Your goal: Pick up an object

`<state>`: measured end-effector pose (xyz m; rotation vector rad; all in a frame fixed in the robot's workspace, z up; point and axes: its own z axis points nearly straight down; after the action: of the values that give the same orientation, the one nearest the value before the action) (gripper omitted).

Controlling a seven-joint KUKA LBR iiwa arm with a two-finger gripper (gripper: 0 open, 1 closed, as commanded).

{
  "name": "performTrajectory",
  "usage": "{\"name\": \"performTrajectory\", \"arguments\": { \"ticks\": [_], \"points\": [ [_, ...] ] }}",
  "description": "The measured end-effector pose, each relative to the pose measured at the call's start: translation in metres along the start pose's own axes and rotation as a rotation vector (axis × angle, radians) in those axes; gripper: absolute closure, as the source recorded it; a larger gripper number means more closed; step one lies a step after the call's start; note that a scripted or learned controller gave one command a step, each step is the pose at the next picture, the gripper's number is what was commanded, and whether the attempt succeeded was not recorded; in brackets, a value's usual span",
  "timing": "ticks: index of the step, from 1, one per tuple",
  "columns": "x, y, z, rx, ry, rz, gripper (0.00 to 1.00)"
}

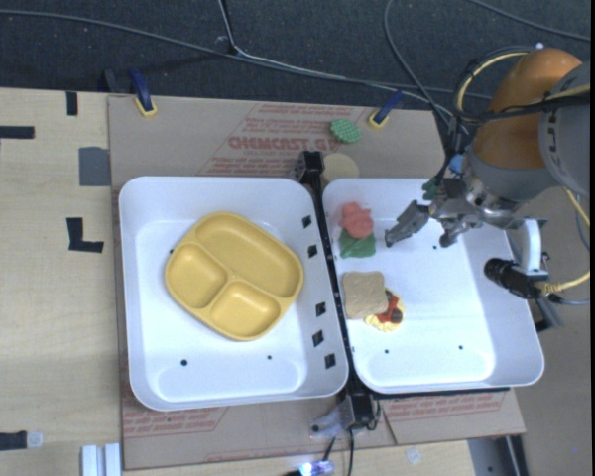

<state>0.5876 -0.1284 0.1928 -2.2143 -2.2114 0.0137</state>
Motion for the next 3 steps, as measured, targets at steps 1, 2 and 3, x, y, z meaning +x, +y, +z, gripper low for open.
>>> {"name": "performTrajectory", "arguments": {
  "ticks": [1, 2, 3],
  "points": [
    [0.000, 0.003, -0.007, -0.013, -0.002, -0.003, 0.00],
    [0.000, 0.002, 0.036, -0.010, -0.003, -0.003, 0.00],
    [-0.005, 0.006, 0.098, -0.009, -0.003, -0.002, 0.00]
  ]
}}
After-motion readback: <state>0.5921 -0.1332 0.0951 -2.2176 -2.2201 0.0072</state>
